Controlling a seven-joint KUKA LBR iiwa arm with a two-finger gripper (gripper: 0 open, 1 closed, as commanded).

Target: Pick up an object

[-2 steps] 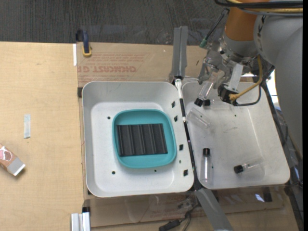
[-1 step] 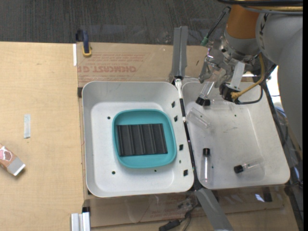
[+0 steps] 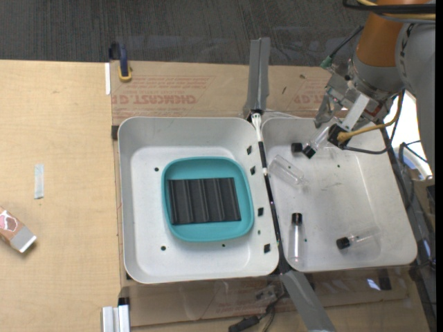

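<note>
Broadly, a tan bench point(image 3: 55, 144) fills the view below a dark floor strip at 12 o'clock, with printed cardboard point(image 3: 180, 95) under two white bins. Left bin point(image 3: 131, 185) holds a teal tray point(image 3: 206, 199) with a dark ribbed insert. Right bin point(image 3: 387, 206) carries three clear vials: one point(image 3: 285, 170) at its 10 o'clock, one point(image 3: 296, 235) at 7, one point(image 3: 354, 241) at 5. At the bin's 12 o'clock the gripper point(image 3: 320, 142) hangs low; its fingers' spread cannot be told, though a black-capped vial point(image 3: 304, 149) sits at its tip. At 9 o'clock on the bench lie a small strip point(image 3: 39, 182) and a wrapped item point(image 3: 15, 230)
</note>
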